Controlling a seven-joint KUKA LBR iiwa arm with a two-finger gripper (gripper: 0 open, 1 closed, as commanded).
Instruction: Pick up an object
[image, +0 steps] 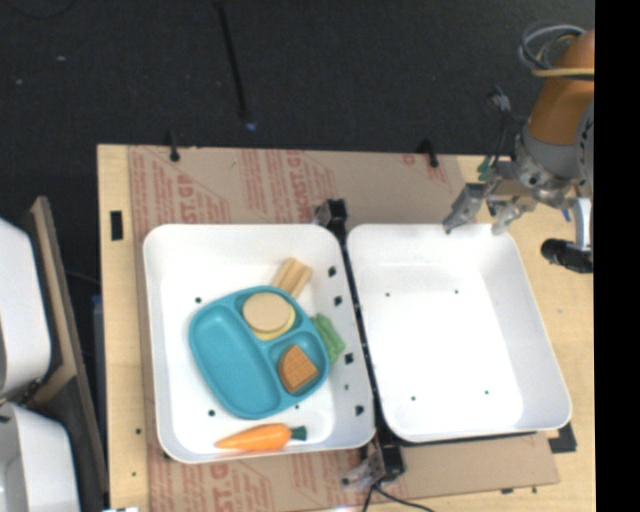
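— Where's the gripper (478, 217) sitting?

— Over the far right corner of the right bin (520, 400), just above its far rim. The grey arm (556, 110) with the orange band comes in from the right edge of the bench (120, 330). The two fingers stand apart — open, with nothing between them.

— And the things to pick from?

— All in the left bin (160, 300). A blue divided tray (225, 360) lies near the middle, turned at a slant. A round tan biscuit (269, 313) rests in its far compartment, and a brown waffle-like square (298, 369) in the compartment nearest the bin's right wall. The long compartment toward the left holds nothing I can make out.

— Anything outside the tray?

— A tan wooden block (292, 275) pokes out from behind the tray's far edge, touching it. A green piece (329, 338) is wedged between the tray and the bin's right wall — what it is, I cannot tell. An orange carrot (260, 437) with a green tip lies along the near wall, just beside the tray's near corner.

— How far is the gripper from all that?

— Well apart; the whole right bin lies between.
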